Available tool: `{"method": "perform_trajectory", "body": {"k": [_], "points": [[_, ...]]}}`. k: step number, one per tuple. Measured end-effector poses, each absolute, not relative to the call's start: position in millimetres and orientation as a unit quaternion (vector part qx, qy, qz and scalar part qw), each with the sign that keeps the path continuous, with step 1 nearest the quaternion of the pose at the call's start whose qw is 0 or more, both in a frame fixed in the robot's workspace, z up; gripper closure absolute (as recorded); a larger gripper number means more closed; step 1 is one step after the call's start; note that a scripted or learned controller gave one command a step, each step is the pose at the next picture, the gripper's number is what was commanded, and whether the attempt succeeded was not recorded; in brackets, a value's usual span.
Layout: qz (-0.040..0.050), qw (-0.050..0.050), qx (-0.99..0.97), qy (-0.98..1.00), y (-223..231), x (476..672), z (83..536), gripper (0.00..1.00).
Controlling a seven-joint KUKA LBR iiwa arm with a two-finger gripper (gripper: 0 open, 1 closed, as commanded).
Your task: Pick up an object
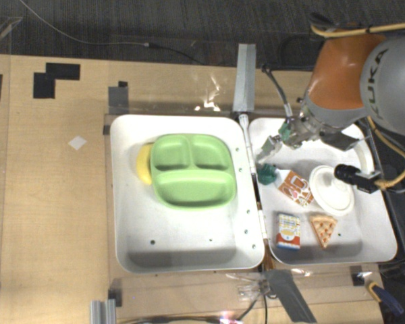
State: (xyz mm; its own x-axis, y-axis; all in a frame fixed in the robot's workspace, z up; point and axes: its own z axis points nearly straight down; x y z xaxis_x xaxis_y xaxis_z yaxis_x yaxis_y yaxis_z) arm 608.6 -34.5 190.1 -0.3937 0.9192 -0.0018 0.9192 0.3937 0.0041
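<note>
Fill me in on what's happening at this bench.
A grey and orange arm reaches in from the right, its gripper hanging over the top-left of the right bin, just above a small teal object. Nothing is visibly held. Nearby lie a snack packet, a white dish, a small box and a pizza slice toy. The left bin holds a green tray over something yellow.
</note>
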Motion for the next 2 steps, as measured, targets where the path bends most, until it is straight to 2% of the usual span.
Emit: {"method": "perform_trajectory", "body": {"k": [1,2], "points": [[0.0015,0.002,0.520,0.854,-79,546.0,186,0.00],[0.0013,0.002,0.423,0.906,-103,562.5,96,0.00]]}}
